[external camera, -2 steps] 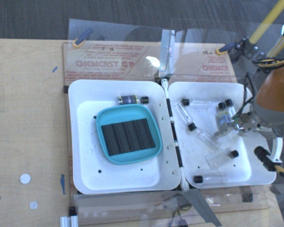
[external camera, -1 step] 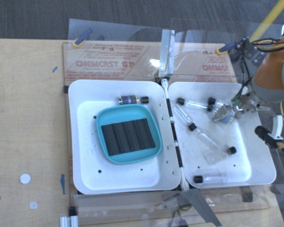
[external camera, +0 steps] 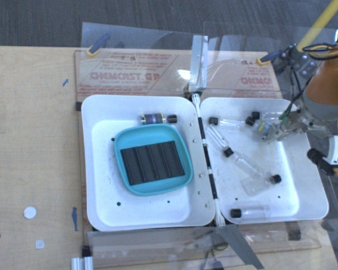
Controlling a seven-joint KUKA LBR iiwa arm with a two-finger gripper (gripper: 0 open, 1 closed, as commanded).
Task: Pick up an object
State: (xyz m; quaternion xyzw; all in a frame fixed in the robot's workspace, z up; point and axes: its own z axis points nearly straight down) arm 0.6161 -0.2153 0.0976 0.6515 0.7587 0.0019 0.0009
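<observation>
Two shallow white bins sit side by side on the wooden surface point(external camera: 34, 151), the left bin point(external camera: 96, 167) and the right bin point(external camera: 304, 198) meeting at a central seam.

Left bin: a teal tray point(external camera: 152, 160) with dark ribbed slots lies near the middle, slightly skewed. A small capped vial point(external camera: 156, 118) lies on its side just beyond the tray, near the bin's far edge.

Right bin: several clear tubes with black caps lie scattered. One tube point(external camera: 219, 138) lies near the seam side, running diagonally. A second tube point(external camera: 253, 169) lies near the bin's centre, its cap pointing toward the right edge. A third tube point(external camera: 249, 212) lies along the near edge. A fourth tube point(external camera: 228, 121) lies close to the far edge.

The arm point(external camera: 325, 89) enters over the right bin's far right corner. The tool point(external camera: 270, 127) is low in that corner among wires and clear items; how far its fingers are spread, and whether anything is between them, cannot be told from this view. A loose black cap point(external camera: 253, 118) lies just beside it.
</observation>
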